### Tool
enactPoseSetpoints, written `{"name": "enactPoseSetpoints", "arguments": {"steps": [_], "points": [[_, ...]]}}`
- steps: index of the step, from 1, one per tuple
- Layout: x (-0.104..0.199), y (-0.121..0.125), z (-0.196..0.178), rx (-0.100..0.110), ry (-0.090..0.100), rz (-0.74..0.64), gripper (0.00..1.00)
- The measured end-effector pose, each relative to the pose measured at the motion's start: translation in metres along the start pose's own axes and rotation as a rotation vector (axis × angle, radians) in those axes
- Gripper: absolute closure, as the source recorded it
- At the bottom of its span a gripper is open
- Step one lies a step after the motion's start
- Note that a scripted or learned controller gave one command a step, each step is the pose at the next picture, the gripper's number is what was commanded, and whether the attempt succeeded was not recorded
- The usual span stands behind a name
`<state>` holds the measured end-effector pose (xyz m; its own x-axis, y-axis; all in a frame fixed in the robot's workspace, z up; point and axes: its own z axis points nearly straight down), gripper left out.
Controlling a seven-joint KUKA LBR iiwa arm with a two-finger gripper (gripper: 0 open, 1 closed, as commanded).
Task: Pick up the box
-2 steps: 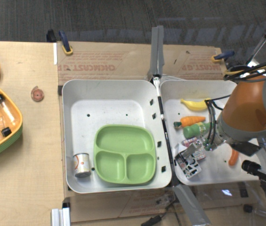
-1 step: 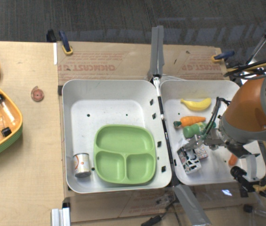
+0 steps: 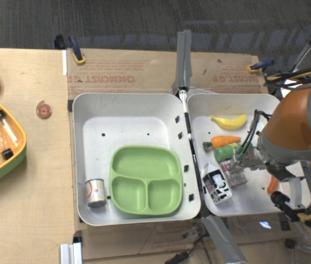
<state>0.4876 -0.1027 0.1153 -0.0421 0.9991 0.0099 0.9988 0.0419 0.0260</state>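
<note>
Approach is the step in hand: your hand [image 3: 240,159] hangs low in the right bin [image 3: 254,100], with the box [image 3: 217,186], a small dark-printed carton, lying flat just below and to its left near the bin's front wall, touching nothing of the hand that you can see. Whether it is wide or narrow you cannot tell, since the wrist hides that part. Above the hand sit a carrot [image 3: 223,142] and a banana [image 3: 229,121]; next, I judge, you must shift over the box and descend squarely.

Arm [image 3: 298,125] cut off at right edge.
</note>
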Motion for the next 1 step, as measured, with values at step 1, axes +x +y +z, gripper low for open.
{"name": "enactPoseSetpoints", "arguments": {"steps": [1], "points": [[-0.0017,0.0000,-0.0006,-0.001,-0.003,0.002,0.00]]}}
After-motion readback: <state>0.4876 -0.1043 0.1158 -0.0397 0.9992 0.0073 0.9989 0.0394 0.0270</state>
